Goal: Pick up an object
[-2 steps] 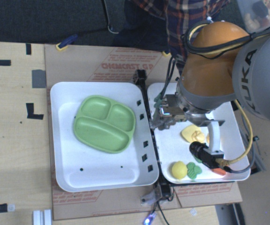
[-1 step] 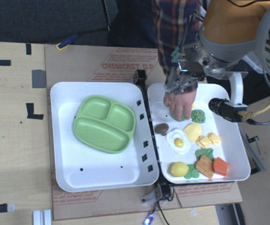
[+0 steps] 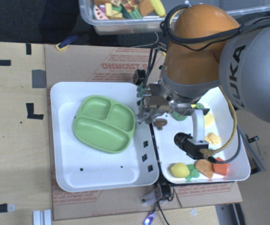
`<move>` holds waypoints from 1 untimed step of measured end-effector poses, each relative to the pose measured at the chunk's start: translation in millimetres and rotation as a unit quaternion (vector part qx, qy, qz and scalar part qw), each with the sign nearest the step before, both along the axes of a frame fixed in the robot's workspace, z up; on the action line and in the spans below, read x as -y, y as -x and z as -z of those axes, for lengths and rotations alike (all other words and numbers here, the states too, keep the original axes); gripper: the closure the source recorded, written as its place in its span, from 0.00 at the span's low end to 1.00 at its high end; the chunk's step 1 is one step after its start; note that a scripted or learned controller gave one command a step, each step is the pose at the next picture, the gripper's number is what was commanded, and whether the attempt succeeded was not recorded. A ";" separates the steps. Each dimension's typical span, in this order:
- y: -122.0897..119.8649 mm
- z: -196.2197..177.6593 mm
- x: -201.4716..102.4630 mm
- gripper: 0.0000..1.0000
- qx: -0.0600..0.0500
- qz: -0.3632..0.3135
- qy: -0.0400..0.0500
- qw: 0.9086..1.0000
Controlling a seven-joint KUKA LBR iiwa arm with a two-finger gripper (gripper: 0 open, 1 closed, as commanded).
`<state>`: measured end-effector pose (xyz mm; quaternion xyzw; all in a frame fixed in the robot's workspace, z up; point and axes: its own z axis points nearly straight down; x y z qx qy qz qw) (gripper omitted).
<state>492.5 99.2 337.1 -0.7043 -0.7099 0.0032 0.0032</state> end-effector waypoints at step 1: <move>8.5 -123.9 28.1 1.00 0.011 0.004 -0.001 1.000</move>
